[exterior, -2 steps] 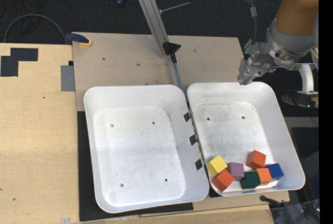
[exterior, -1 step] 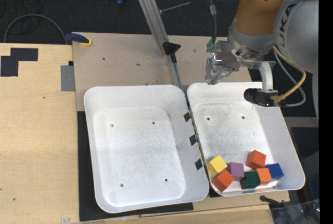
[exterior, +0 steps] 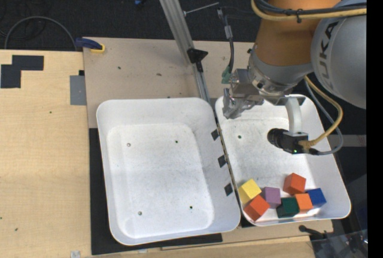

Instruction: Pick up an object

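My end effector (exterior: 233, 108) hangs over the far left corner of the right bin (exterior: 335, 206), close to the divide between the two bins. Whether it is apart or together I cannot tell; the wrist hides it from this angle. No object shows at it.

The candidate objects all sit at the near edge of the right bin, clustered touching or just beside one another: yellow cube (exterior: 250, 189), orange cube (exterior: 257, 207), purple cube (exterior: 272, 196), green cube (exterior: 288, 208), red cube (exterior: 294, 182), blue cube (exterior: 316, 196), and a second orange block (exterior: 304, 202) between the green and blue. The left bin (exterior: 114, 113) is white floor with a few dark specks.

Status, as I judge it: pick not yet made. The cluster is well apart from my end effector, along the opposite edge of the bin.

Left to do: travel to the near edge, choose a cube, descend, grip, lift. The yellow or red looks most reachable, each standing at the cluster's fringe; tight packing may hinder a clean grip.
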{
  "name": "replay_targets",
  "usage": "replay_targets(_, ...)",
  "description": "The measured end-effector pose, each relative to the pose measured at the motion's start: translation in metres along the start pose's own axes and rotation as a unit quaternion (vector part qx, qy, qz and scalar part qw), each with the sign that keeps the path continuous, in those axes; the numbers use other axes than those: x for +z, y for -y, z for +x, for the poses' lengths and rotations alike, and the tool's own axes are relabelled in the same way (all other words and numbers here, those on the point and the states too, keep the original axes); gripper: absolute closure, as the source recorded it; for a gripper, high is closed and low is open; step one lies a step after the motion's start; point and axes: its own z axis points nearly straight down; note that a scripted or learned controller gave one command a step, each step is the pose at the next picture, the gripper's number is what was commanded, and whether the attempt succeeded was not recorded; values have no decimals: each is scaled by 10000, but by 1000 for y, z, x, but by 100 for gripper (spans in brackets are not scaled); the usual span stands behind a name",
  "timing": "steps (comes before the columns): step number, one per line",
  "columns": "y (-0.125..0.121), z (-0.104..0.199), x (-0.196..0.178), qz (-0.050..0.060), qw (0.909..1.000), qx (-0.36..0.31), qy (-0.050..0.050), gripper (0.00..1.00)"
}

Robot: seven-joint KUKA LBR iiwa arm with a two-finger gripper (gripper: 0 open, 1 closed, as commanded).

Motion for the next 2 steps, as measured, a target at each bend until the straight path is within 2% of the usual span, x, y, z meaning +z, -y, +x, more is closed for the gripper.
replay_targets(1,1,43,-11,-12,10000,6,5,100)
replay_targets(2,5,24,47,27,10000,33,23,100)
